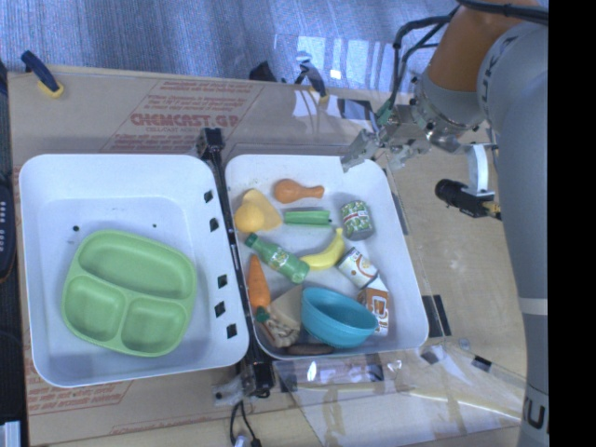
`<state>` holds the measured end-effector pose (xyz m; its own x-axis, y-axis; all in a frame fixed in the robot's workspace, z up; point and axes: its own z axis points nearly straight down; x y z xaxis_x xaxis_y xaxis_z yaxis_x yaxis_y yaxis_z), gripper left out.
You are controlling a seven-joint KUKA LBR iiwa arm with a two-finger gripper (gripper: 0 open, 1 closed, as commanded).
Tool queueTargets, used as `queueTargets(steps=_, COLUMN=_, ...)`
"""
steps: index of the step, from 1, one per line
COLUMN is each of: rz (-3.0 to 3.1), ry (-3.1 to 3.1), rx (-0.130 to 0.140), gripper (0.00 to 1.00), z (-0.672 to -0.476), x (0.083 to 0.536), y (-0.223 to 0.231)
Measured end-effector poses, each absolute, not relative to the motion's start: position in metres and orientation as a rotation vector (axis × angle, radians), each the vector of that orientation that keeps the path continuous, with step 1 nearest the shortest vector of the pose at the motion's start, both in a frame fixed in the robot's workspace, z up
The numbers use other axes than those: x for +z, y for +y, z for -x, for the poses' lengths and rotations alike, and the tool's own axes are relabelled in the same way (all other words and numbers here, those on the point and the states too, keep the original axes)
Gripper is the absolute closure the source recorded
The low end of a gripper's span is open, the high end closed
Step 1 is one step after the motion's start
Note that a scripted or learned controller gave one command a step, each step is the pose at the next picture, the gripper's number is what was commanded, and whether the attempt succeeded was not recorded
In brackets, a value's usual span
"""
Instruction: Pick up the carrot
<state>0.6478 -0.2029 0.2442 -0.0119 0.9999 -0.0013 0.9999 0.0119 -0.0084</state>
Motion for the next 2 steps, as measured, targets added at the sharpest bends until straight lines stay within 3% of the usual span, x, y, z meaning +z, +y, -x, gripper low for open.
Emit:
queueTargets(steps=1, rz=2.258, ry=-2.176, rx=0.008, gripper=0.00, z=-0.656, x=0.091, y=-0.124)
queueTargets(steps=2, rz=2.246, ry=-2.181, rx=0.016, gripper=1.00, z=-0.656, x=0.102, y=-0.123)
